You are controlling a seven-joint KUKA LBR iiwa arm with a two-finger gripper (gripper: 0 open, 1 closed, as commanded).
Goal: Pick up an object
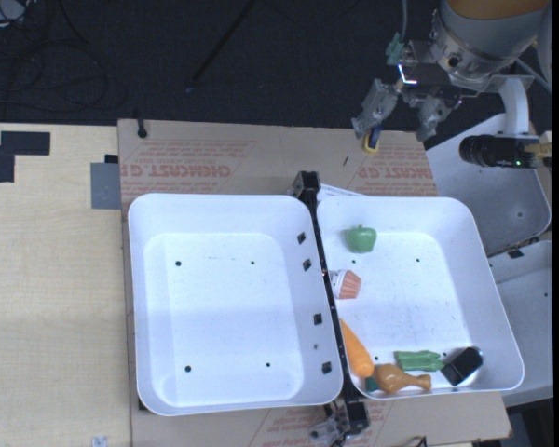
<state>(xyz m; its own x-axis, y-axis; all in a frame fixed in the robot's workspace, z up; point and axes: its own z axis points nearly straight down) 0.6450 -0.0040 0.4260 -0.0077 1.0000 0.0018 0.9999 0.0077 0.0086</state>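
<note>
Right now my gripper (396, 117) hangs high above the far edge of the right bin (484, 250), over the cardboard sheet (261, 156) and not yet over anything I could take. Whether it is released or clenched I cannot tell: it is small and cluttered against the dark background, and nothing shows in its grasp.

My choices all lie in the right bin. The green apple-like piece (361, 238) sits alone near the bin's far wall, well apart from the rest. The small orange-and-white item (347, 285) lies near the wall that divides this bin from the left bin (135, 250). The carrot (356, 347), the brown drumstick-shaped piece (398, 378), the green pod (417, 360) and the black block (461, 365) crowd the bin's near corner, some touching.

To do this well, I judge I should take the green apple-like piece: it has free floor all round, so I can come straight down over its middle. The crowded corner risks nudging neighbours or catching the bin wall.
</note>
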